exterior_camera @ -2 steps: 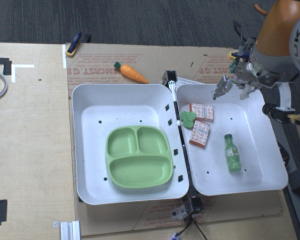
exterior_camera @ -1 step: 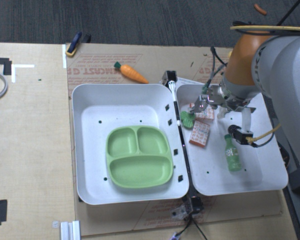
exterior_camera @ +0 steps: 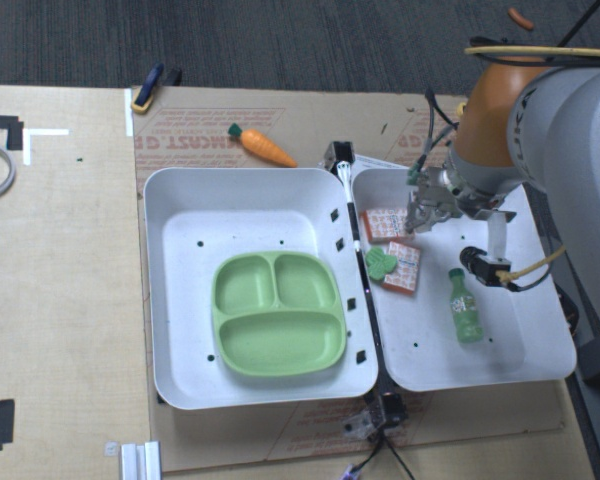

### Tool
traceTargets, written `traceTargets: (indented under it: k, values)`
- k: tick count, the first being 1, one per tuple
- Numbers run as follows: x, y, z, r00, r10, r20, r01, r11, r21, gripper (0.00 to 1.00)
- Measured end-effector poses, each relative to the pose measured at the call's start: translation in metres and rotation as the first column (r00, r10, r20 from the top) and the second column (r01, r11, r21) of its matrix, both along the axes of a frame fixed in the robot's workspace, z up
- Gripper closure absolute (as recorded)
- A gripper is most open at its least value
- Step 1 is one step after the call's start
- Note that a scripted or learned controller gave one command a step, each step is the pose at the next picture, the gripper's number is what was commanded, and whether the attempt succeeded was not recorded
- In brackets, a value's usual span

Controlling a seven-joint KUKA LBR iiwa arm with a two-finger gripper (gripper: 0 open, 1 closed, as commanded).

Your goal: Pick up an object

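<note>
The hand [exterior_camera: 417, 223], its opening not discernible, is poised over a light, flat box [exterior_camera: 384, 224], best gripped across its edges.

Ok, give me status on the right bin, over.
Gripper low over red-and-white packet. Second packet and green piece close beside. Green bottle lying apart.

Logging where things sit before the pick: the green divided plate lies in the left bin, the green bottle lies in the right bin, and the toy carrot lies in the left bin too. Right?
Not quite. The camera view shows the toy carrot on the cardboard outside the left bin, beyond its far rim. The green divided plate does lie in that bin, and the green bottle in the right bin.
</note>
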State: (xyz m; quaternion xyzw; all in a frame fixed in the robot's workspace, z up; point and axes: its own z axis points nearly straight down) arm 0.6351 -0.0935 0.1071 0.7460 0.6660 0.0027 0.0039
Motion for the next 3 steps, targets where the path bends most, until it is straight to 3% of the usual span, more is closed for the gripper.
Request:
traceTargets:
  k: [1, 2, 3]
  values:
    - [0.000, 0.000, 0.000, 1.000, 0.000, 0.000, 0.000, 1.000, 0.000, 0.00]
    - [-0.093, 0.034, 0.085, 0.983, 0.181, -0.010, -0.181, 0.984, 0.002, 0.00]
    - [-0.061, 0.048, 0.085, 0.893, 0.450, -0.009, -0.450, 0.893, 0.001, 0.00]
